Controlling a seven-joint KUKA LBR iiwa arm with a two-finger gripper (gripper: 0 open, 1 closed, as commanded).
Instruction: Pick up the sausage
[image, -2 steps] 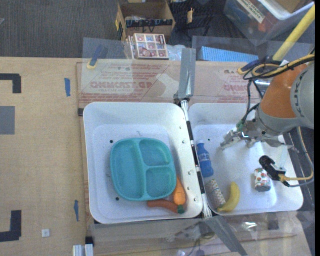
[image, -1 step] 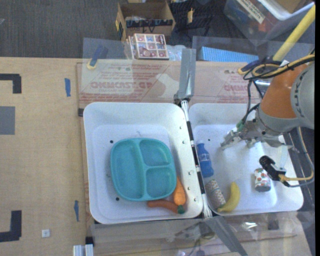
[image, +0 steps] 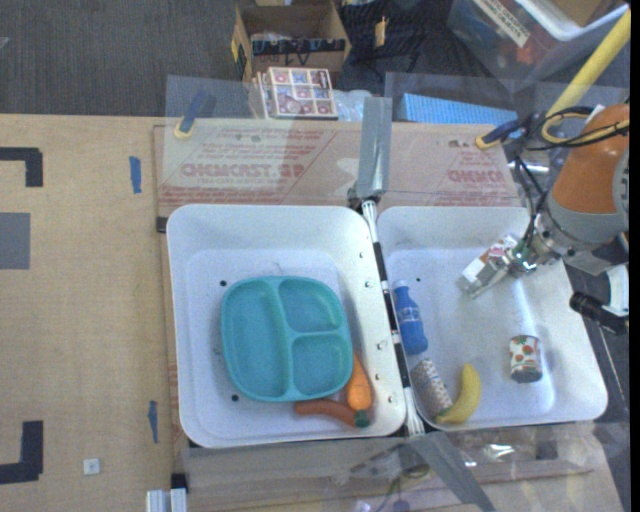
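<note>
Bench topped with brown cardboard, two shallow white bins side by side, clutter of boxes on the dark floor beyond; left bin (image: 190, 330) holds a teal divided plate (image: 285, 338); the sausage (image: 325, 410), reddish-brown, lies on the bin floor just below the plate's lower edge, its right end touching an orange carrot (image: 360, 385) that leans along the plate's right side. Right bin (image: 575, 400): blue bottle (image: 407, 318) near the dividing wall; below it a speckled grey object (image: 431, 384), kind unclear, just beside a yellow banana (image: 462, 395); small printed can (image: 524, 358) upright further right. Gripper (image: 487, 272) hangs over the right bin's upper part, well apart from the sausage; fingers' spread cannot be told; nothing visible between them.
</note>
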